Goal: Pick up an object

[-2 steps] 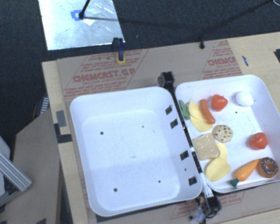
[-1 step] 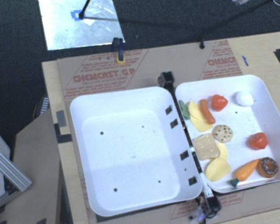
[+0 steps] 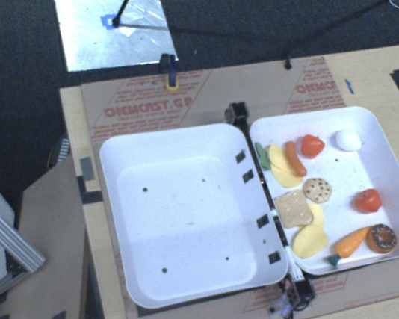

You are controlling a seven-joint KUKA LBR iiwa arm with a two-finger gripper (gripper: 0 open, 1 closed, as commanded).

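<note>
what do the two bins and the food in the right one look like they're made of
Bins: likely thin molded plastic, smooth white with rounded rims. Food such as the carrot, doughnut and tomato: probably toy plastic, given the flat bright colors and slight sheen.

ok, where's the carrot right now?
In the camera view, the carrot lies in the right bin, near its front edge, between the yellow piece to the left and the chocolate donut to the right.

Two shallow white plastic bins (image 3: pixel 177 159) (image 3: pixel 385 162); two red toy tomatoes (image 3: pixel 312 146) (image 3: pixel 368 200); one orange toy carrot (image 3: pixel 352 241), one white ball (image 3: pixel 348 140), one round speckled cookie (image 3: pixel 317 189).
</note>
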